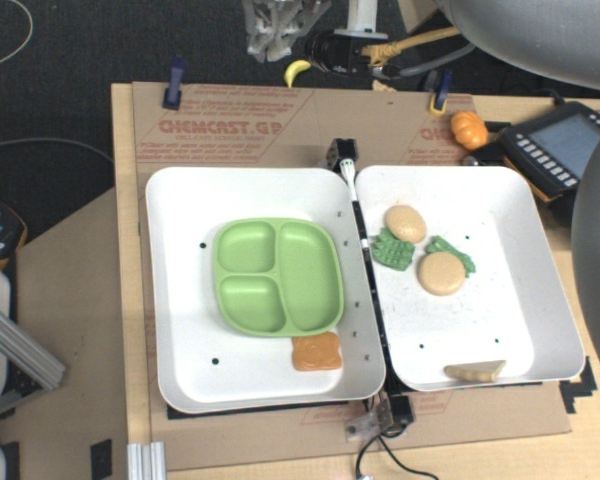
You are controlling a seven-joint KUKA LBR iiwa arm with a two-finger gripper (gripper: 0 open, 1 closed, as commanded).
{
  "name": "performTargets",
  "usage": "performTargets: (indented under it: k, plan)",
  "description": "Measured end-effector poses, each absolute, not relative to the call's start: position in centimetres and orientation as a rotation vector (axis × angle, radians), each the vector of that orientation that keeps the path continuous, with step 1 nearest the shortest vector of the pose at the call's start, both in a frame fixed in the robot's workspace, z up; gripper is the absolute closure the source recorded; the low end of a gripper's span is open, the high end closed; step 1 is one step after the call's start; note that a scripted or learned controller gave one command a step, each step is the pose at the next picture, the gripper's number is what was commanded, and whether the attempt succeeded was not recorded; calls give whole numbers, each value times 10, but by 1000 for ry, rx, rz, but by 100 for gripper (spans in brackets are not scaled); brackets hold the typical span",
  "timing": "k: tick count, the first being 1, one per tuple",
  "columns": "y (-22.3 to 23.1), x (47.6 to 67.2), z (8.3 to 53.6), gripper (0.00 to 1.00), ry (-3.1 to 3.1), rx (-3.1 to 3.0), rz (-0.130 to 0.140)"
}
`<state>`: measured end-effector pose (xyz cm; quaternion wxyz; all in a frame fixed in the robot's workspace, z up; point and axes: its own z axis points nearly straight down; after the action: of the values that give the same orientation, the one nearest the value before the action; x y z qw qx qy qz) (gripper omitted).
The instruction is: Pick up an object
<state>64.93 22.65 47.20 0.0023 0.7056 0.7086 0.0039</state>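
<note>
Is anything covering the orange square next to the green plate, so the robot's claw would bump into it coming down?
Nothing visible covers it. The orange square lies bare on the left bin floor, just below the green plate, whose rim almost touches its top edge. The gripper is at the picture's top, past the bins, so the plate's rim is the only close neighbour.

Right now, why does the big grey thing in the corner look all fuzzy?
In the camera view, the grey arm sits very close to the lens, so it blurs; the green plate and the two round buns look sharp, and the white bins are evenly lit with soft shadows.
</note>
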Motion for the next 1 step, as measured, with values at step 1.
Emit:
performTargets:
  k: [1]
  plan:
    - [224, 625, 385, 100, 2223, 2227, -16]
